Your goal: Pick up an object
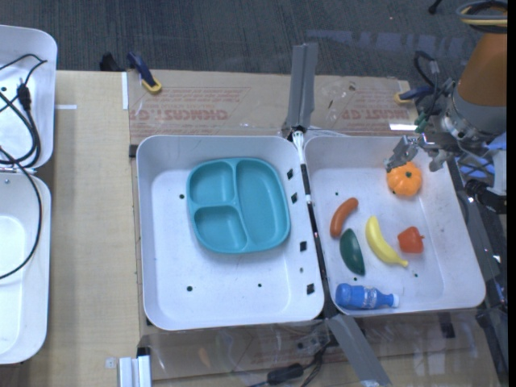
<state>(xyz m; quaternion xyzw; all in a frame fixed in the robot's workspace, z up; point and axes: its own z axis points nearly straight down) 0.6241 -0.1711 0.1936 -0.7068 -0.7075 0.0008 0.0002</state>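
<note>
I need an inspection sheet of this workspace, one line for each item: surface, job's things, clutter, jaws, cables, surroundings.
Surface: wooden bench bearing two white bins, left bin and right bin.
Job's things: right bin holds a small pumpkin, sausage, green vegetable, banana, red pepper, blue bottle.
Clutter: teal divided plate in left bin.
Jaws: gripper just above the pumpkin; open or shut unclear.
Cables: black cables at far left.
Surroundings: grey carpet beyond the bench.
</note>
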